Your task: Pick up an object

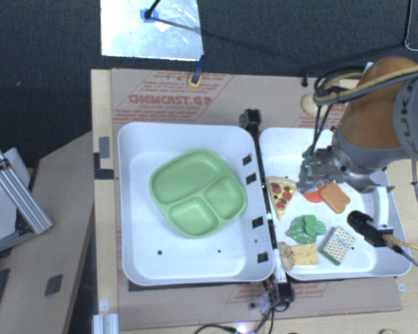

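1. Toy food lies in the right bin (279,145): a pizza slice (281,195) near the divider, a red piece (313,195) and an orange bread-like piece (335,197) side by side, a green leafy piece (306,227) below them, a yellow cheese-like wedge (299,255) at the near edge, and a small patterned packet (338,245) to its right (its print is too small to read).
2. Gripper (312,181) hangs low over the right bin, just above the red piece; whether its fingers are spread or closed I cannot tell, and nothing is visibly held.
3. Red lettering on the cardboard sheet (167,97) under the bins reads roughly "CHEMCAST GP"; further red print beside it is not legible.
4. Left bin (136,207) holds a green divided tray (197,192) with three compartments.
5. Both bins sit on the cardboard, atop a pale wooden bench (70,186); behind is dark carpet with a shiny silver sheet (151,21) lying on it, and a metal frame (10,186) stands at the left.
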